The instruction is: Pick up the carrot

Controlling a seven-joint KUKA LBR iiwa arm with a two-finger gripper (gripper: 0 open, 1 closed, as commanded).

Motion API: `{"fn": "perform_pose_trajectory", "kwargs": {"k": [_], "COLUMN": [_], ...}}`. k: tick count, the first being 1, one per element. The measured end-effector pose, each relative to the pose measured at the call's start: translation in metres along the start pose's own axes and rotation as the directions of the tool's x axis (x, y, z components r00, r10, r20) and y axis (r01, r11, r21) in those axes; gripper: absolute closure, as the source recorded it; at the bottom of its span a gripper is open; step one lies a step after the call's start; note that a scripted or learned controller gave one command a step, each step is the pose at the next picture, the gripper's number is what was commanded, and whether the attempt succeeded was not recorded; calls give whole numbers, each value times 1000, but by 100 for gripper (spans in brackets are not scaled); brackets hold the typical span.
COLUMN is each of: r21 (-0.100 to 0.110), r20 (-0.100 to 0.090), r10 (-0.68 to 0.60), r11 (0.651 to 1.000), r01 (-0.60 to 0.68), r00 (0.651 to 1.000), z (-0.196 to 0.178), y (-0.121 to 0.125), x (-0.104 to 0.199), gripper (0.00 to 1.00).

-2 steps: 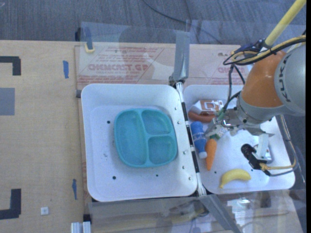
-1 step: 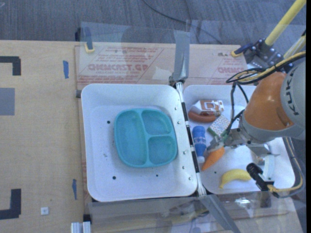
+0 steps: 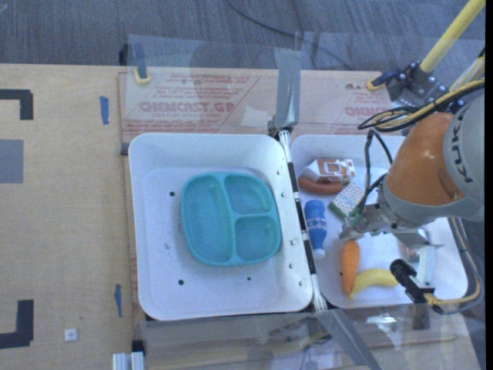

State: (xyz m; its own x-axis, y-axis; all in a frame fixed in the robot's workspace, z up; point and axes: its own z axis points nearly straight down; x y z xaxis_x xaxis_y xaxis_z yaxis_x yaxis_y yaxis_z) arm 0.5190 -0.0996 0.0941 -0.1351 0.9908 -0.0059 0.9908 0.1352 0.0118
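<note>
Worktop (image 3: 62,206) is carrying two white bins over grey carpet (image 3: 77,6); carrot (image 3: 350,262) is lying in your right bin (image 3: 454,284); jaw state cannot be determined.

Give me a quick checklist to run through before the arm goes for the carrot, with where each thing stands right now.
1. Carrot in the right bin, fully in view: ok.
2. Gripper positioned near the carrot's top end: ok.
3. Fingers open enough to straddle it: cannot tell.
4. Carrot already gripped: not ok, nothing shows between the fingers.
5. Room beside the carrot: not ok, the banana touches its lower right.
6. Blue bottle on the left stands apart from the carrot: ok.
</note>
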Motion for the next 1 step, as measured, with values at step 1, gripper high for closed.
{"fn": "perform_pose_trajectory", "kwargs": {"k": [1], "r21": [9], "r20": [-7], "r10": [-189], "r11": [982], "r01": [189], "r00": [982], "z": [-163], "y": [-3], "x": [56], "gripper": [100]}}
